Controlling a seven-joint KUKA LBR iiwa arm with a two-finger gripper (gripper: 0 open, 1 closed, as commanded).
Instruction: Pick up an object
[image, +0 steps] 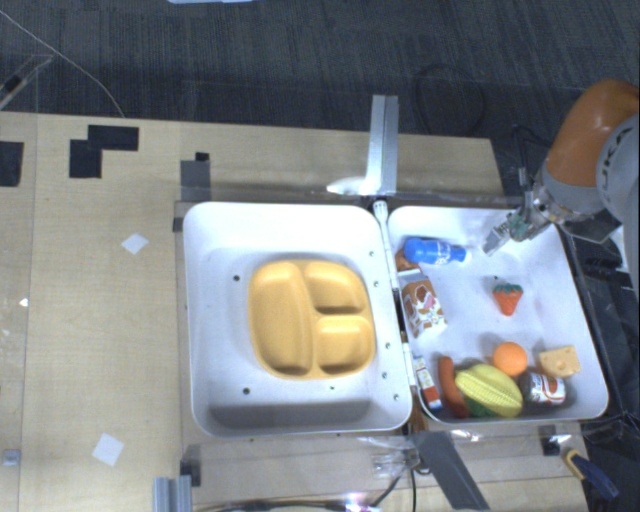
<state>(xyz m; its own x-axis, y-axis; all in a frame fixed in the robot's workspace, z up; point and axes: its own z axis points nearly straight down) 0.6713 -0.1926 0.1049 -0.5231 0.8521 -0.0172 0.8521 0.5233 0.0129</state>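
Note:
My gripper (507, 232) hangs over the far right part of the right bin (585, 335), with nothing seen between its fingers. Below it lies a toy strawberry (508, 297). A blue bottle (431, 251) lies to the gripper's left near the bin's back. A small snack packet (423, 306) rests by the bin's left wall. Along the front sit a yellow corn cob (489, 389), an orange (510, 358), a cheese wedge (559, 361), a small can (546, 391) and a red sausage (449, 384).
The left bin (215, 300) holds a yellow sectioned tray (308, 317). A metal post (384, 140) rises behind the divider between the bins. The grey arm with its orange band (590, 140) comes in from the upper right.

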